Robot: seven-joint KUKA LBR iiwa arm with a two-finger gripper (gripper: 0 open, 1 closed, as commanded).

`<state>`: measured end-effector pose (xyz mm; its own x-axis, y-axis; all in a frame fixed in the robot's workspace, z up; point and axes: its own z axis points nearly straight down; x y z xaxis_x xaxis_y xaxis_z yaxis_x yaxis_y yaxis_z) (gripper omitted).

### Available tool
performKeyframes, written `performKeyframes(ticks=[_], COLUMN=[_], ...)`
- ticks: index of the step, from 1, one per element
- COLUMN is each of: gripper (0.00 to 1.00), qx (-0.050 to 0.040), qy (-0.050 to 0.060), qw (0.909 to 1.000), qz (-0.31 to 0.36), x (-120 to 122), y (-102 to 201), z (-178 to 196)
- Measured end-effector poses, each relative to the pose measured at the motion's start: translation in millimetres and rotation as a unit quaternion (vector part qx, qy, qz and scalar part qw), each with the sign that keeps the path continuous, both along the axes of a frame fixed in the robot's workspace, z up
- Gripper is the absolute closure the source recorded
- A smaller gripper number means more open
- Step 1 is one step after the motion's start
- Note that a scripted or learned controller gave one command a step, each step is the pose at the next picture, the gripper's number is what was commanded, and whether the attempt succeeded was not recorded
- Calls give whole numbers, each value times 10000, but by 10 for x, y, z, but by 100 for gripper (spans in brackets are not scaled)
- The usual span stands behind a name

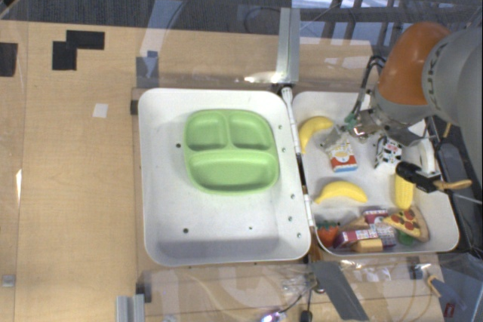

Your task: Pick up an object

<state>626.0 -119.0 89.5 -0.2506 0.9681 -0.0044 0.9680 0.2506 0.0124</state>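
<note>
- Camera view: a small carton [342,157], white with a red and blue front, is seen right of centre in the right bin [450,234], with one banana [314,130] at its upper left and another banana [340,193] below it.
- A green divided plate [229,149] is seen in the left bin [162,230]; both bins are set on a light wooden bench [68,185], with dark carpet across the top of the frame.
- The gripper [352,129] is placed just above the carton; its opening cannot be told.
</note>
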Motion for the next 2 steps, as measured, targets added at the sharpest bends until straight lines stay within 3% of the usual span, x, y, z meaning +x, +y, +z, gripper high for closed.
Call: performKeyframes(ticks=[1,2], gripper=[100,100], qx=[8,3], qy=[-32,19], qw=[10000,9992], qz=[11,397], x=[25,448], y=[22,476], z=[124,981])
